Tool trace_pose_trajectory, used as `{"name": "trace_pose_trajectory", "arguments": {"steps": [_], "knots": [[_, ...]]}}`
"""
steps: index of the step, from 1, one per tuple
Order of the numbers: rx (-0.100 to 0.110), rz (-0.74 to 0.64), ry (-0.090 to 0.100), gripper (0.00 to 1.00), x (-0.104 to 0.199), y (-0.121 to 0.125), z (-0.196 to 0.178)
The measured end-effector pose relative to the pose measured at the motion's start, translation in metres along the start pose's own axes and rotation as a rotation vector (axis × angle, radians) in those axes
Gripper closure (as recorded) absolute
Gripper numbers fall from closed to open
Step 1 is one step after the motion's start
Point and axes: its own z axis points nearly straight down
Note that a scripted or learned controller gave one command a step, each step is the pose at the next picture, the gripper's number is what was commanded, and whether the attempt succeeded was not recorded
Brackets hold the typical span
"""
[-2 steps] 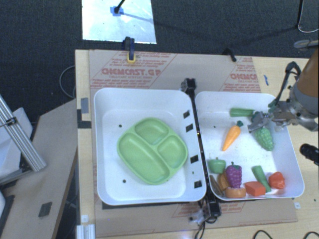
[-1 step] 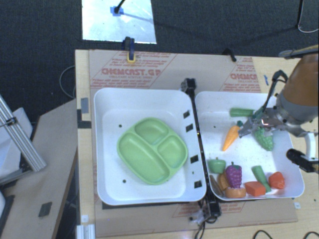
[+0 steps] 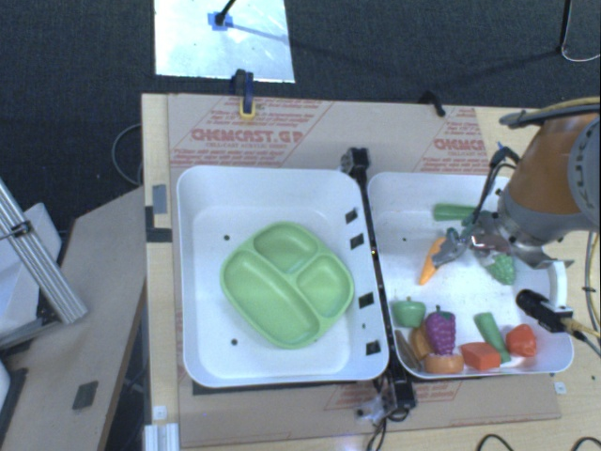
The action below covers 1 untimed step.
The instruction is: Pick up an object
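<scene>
While the gripper (image 3: 457, 245) hangs low in the right bin (image 3: 399, 216), we see its fingers touching the orange carrot (image 3: 431, 259) (open or shut, we cannot tell); a green divided plate (image 3: 286, 285) fills the left bin (image 3: 202, 252).

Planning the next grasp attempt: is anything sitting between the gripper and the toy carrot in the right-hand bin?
Nothing visible does. The gripper sits right beside the carrot, on bare bin floor. The other toys cluster along the right bin's near edge, away from it.
</scene>
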Motion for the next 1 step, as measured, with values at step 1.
{"name": "trace_pose_trajectory", "arguments": {"steps": [1], "knots": [[-0.004,0.003,-0.001,0.00,0.0006,0.0013,0.0323]]}}
